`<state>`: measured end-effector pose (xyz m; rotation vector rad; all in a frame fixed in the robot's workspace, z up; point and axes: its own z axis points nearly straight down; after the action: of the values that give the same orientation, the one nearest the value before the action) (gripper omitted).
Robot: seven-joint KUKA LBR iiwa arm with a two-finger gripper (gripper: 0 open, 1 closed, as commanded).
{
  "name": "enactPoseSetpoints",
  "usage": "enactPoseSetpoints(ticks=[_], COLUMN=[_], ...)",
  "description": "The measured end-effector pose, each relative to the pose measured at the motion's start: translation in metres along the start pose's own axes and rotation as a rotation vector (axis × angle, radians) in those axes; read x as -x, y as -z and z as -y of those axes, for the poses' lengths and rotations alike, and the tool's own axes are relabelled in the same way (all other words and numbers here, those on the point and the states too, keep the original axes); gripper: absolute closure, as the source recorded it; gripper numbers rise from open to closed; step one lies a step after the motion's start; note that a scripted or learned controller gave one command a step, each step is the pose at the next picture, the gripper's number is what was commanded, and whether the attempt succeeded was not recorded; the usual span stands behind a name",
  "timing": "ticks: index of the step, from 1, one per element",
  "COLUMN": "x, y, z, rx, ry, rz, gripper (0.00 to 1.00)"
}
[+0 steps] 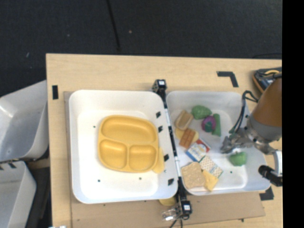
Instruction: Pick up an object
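Gripper [231,145] hangs low inside the right bin [223,98], just beside a small green lump [238,158] near the bin's right wall. You cannot tell how it is set, because it is dark and small against the white floor. Nothing shows caught in it, so you should treat the pick as not yet made. The green lump looks like the closest thing to grab, since it lies alone with bare floor around it.

Look further out and you see the other toys lying in a loose heap, most likely tipped in for picking. You can count one green toy [201,111] near the top, one purple and green one [210,124] below it, one tan bread slice [183,120], one orange block [188,137], one blue and white packet [198,149], and some crackers [198,173] at the bottom.

Next door, the left bin [83,184] holds one yellow tray [127,142] with three hollows. Both bins sit side by side on the bench [104,70].
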<state>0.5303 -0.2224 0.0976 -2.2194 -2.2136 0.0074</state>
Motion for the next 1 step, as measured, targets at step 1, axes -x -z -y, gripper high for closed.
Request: enactPoseSetpoints(ticks=[1], x=[-0.0140], y=[0.0213], z=[0.0038], rx=[0.008], ry=[0.001], rz=[0.004], gripper=[1.00])
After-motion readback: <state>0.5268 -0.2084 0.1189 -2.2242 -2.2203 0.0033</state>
